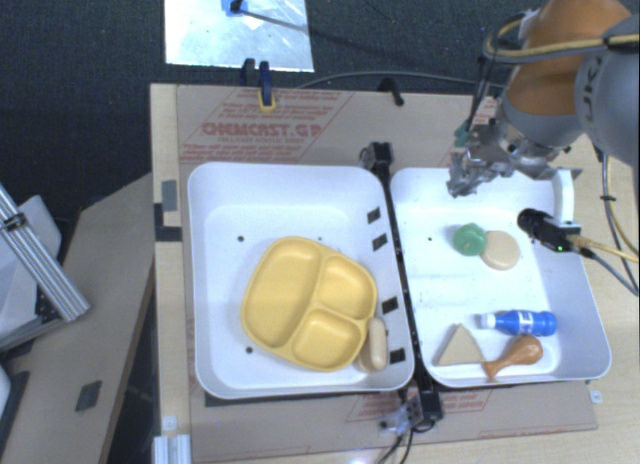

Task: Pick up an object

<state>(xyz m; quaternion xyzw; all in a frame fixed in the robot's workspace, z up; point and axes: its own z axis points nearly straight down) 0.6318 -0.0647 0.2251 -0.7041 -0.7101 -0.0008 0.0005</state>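
Camera view puts my gripper (466,184) over the right bin's (585,304) far edge. Green round piece (468,240) lies just below it, apart. Whether it grips anything, I cannot tell.

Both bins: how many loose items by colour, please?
Yellow: 1, divided tray
Green: 1, round piece
Blue and white: 1, bottle
Tan or beige: 4, disc, wedge, drumstick shape, oval piece
Total: 7
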